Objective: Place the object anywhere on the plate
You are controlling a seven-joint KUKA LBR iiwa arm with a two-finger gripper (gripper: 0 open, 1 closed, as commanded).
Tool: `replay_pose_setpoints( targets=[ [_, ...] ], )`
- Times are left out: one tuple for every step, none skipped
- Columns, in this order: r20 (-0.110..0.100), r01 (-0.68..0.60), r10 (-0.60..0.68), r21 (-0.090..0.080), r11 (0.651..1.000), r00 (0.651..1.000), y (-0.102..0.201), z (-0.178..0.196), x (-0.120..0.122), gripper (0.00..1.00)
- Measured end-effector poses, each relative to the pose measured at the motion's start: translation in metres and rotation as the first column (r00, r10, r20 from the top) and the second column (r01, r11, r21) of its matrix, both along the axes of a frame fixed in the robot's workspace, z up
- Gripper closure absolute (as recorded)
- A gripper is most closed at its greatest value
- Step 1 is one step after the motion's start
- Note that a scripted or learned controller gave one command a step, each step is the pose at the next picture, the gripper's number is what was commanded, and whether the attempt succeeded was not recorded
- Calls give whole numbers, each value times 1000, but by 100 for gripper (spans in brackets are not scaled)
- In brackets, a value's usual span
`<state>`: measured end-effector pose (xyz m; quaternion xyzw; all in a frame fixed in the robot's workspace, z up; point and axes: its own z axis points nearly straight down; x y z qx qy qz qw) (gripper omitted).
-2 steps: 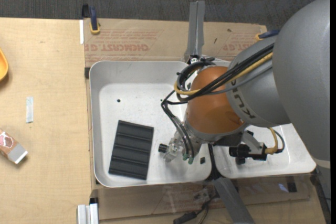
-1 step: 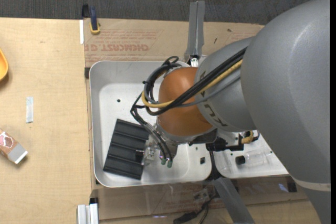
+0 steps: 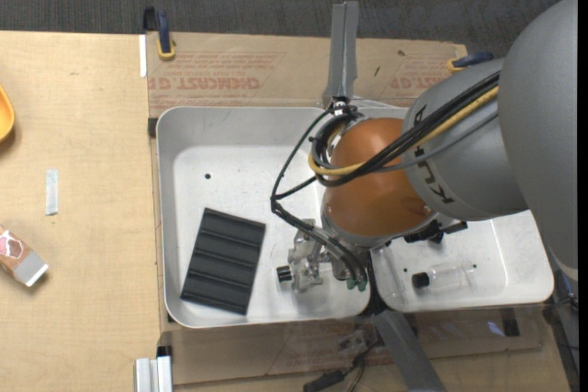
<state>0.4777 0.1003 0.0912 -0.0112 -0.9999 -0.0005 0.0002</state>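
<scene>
A black ribbed rectangular plate (image 3: 223,260) lies flat in the left bin (image 3: 184,151), near its front left. My gripper (image 3: 308,269) hangs low over the left bin's floor, just right of the plate and apart from it, close to the wall between the bins. The orange wrist band (image 3: 367,179) and the grey arm cover much of the bin above it. A small clear tube-like object with a black end (image 3: 441,277) lies on the floor of the right bin (image 3: 514,285), right of the gripper. I see nothing clearly held in the gripper.
Black and yellow cables (image 3: 317,156) loop off the wrist over the left bin. A grey post (image 3: 344,41) stands behind the bins. On the bench to the left lie a small white strip (image 3: 51,193), a packet (image 3: 23,257) and an orange item (image 3: 5,115).
</scene>
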Motion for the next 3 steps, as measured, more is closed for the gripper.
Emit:
replay_pose_setpoints(
  targets=[
    [10, 52, -52, 2, 999, 999, 87, 2, 3, 100],
    [0, -210, 210, -1, 978, 978, 24, 0, 0, 100],
    [2, -428, 428, 0, 904, 904, 129, 13, 16, 100]
  ],
)
